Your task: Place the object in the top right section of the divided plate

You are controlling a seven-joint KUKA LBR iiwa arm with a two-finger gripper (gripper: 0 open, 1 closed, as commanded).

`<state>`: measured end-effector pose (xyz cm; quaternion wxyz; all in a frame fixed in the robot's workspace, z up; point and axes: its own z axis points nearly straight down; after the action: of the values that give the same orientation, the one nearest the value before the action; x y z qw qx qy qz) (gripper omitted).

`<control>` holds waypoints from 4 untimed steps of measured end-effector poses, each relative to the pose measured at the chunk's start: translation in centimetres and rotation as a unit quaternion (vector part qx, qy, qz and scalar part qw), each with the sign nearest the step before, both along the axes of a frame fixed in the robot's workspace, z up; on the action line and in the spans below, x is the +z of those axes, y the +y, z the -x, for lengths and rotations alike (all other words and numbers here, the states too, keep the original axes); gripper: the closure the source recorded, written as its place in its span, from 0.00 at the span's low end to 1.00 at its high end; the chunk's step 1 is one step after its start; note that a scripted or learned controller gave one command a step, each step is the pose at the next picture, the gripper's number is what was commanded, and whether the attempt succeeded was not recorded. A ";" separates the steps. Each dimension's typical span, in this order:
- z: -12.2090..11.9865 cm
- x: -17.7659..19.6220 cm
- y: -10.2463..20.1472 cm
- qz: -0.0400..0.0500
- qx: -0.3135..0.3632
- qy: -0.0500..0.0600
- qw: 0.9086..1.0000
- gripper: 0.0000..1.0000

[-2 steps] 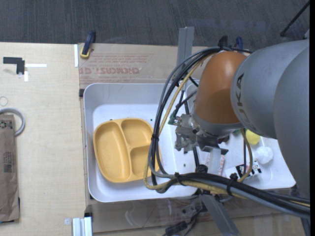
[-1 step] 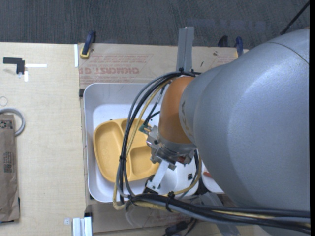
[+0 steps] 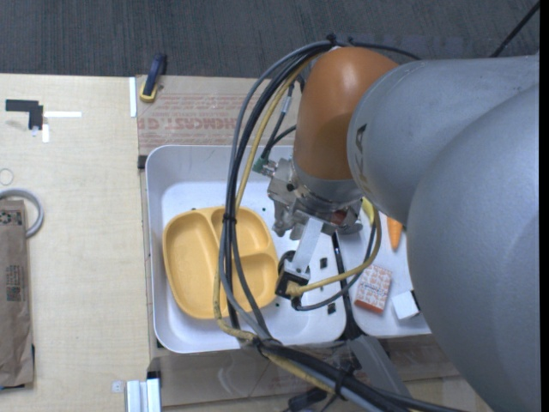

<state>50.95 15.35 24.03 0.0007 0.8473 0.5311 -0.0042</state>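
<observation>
The yellow divided plate [image 3: 199, 264] lies in the left white bin [image 3: 159, 230], towards its left side, with cables crossing over its right part. My gripper [image 3: 319, 220] hangs under the orange wrist band, just right of the plate over the seam between the two bins. The wrist and cables cover it from above. A small reddish patch shows at the wrist's lower edge; I cannot make out what it is. In the right bin lie an orange piece [image 3: 394, 231], a red-and-white box [image 3: 373, 288] and a small white block [image 3: 405, 305].
The big grey arm covers most of the right bin. A brown paper packet [image 3: 15, 299] and a metal ring [image 3: 33, 209] lie on the wooden bench at the left. A blue-and-yellow tool [image 3: 153, 77] rests on the cardboard behind the bins.
</observation>
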 end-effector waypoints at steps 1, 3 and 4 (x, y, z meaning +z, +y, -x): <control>3.3 -10.1 4.5 0.001 -0.108 0.000 0.994 1.00; 2.6 -14.0 6.8 -0.001 -0.155 -0.009 0.988 1.00; 2.4 -13.9 6.5 0.001 -0.046 -0.010 0.999 1.00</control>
<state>48.54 21.83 10.11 0.0064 0.8707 0.4918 0.0038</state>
